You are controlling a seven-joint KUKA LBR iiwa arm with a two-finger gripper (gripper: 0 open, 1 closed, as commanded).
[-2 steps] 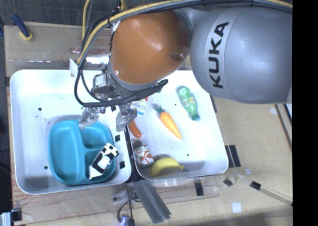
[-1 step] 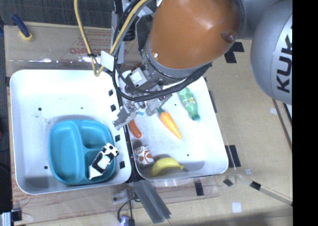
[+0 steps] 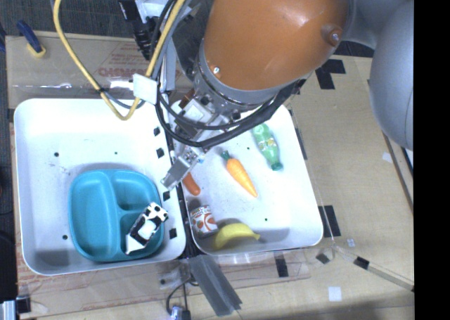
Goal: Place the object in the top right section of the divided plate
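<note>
Your gripper (image 3: 179,169) hangs just right of the blue divided plate (image 3: 95,202); whether it grips anything, you cannot tell. A black-and-white toy cow (image 3: 145,228) lies in the plate's lower right section

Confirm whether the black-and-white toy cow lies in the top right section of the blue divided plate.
No: the black-and-white toy cow lies in the lower right section of the blue divided plate.

Even, bright overhead light washes the two shallow white plastic bins (image 3: 42,143) nearly flat, with soft grey shadows along their near walls. A dull sheen sits on the big orange arm band (image 3: 274,20), which looms slightly soft; the brown worktop (image 3: 351,157) stays reasonably sharp.
</note>
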